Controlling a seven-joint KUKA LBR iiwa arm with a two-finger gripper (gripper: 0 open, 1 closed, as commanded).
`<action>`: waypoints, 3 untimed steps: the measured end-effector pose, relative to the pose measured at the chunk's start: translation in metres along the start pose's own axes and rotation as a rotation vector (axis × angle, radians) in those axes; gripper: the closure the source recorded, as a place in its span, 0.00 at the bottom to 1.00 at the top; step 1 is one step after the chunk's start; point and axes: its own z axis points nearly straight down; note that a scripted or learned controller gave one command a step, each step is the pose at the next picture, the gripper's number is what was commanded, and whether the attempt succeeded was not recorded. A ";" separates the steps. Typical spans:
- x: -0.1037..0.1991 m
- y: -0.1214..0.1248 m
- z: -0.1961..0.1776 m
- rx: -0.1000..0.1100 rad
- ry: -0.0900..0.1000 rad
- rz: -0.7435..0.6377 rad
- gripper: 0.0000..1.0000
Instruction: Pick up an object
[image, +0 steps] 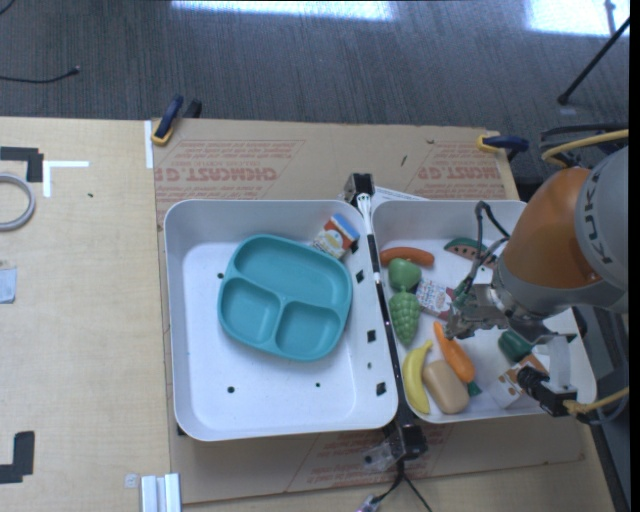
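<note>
The arm reaches in from the right over the right bin (560, 400). Its gripper (458, 322) hangs low at the upper end of an orange carrot (458, 362). Beside the carrot lie a yellow banana (415, 377) and a tan potato-like piece (444, 388). Left of the gripper are a bumpy green fruit (404, 316), a green pepper (404, 274) and an orange-red sausage (407, 256). A small printed packet (432, 295) rests just above the gripper. A watermelon slice (464, 246) is at the back and a dark green piece (514, 345) sits under the wrist.
The left bin (200, 400) holds a teal divided plate (285, 297) and a small striped toy (336, 237) in its far right corner. A black-clipped divider (377, 300) separates the bins. Cables and a yellow-tipped fitting (540, 388) hang by the right bin's near right edge.
</note>
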 end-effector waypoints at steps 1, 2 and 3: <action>0.000 0.000 0.000 0.000 0.000 -0.001 0.00; 0.000 0.001 -0.010 0.000 0.000 0.003 1.00; 0.000 0.001 -0.010 0.000 0.000 0.002 0.00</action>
